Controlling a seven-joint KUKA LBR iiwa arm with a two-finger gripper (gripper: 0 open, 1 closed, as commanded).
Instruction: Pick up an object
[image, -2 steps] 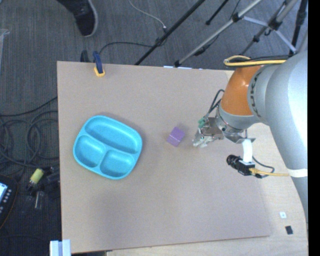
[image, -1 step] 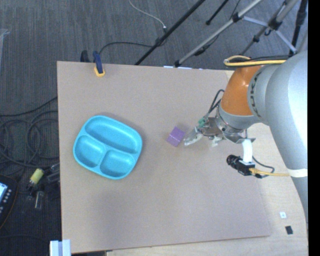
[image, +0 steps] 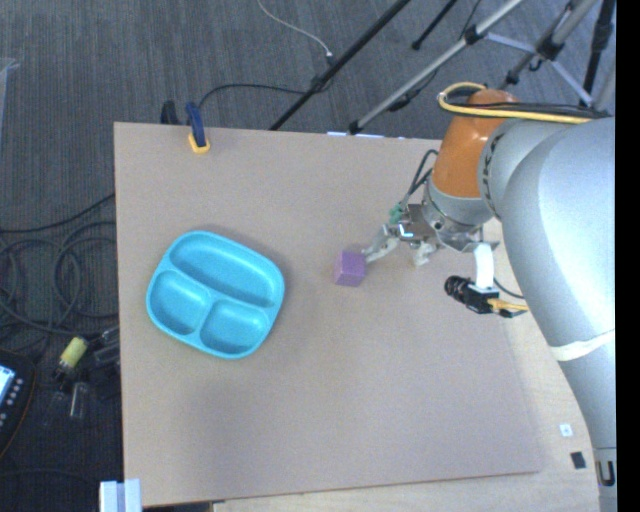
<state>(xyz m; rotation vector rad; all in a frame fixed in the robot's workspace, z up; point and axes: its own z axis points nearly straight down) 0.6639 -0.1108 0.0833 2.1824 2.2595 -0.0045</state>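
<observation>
Where the claw (image: 385, 250) hovers, small purple cube (image: 350, 267), apparently ungrasped.

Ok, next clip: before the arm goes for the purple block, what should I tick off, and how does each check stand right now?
1. Target in view: purple block sits unobstructed on the tan board. Ok.
2. Gripper near the target: it is just right of the block. Ok.
3. Block between the fingers: it lies beside the tips, apart. Not ok.
4. Finger opening: too small and blurred. Cannot tell.
5. Clutter near the block: the blue divided tray is well to the left. Ok.
</observation>
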